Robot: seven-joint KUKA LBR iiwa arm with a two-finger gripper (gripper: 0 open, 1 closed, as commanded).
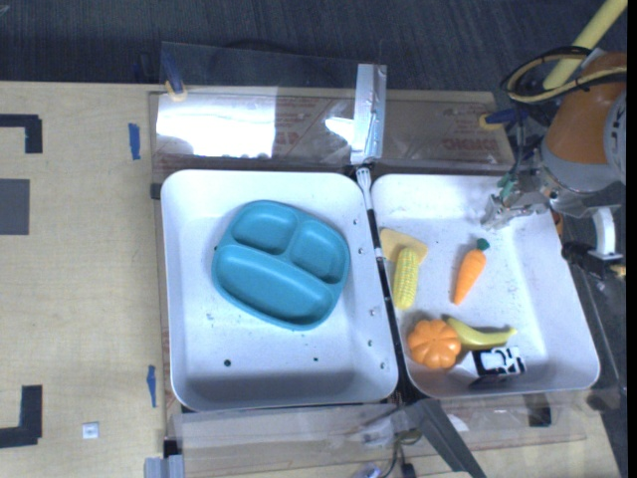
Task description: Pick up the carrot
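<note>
At the near rim of the right bin (582,352) we see a black-and-white toy (496,362), a banana (480,335) and a small pumpkin (435,343). The carrot (469,273) lies above them, untouched, beside the corn cob (405,277). The gripper (513,202) hovers near the carrot's far side, grasping nothing.

Glossy plastic carrot (469,273), matt blue plastic tray (283,262), pale wood bench (75,307).
</note>
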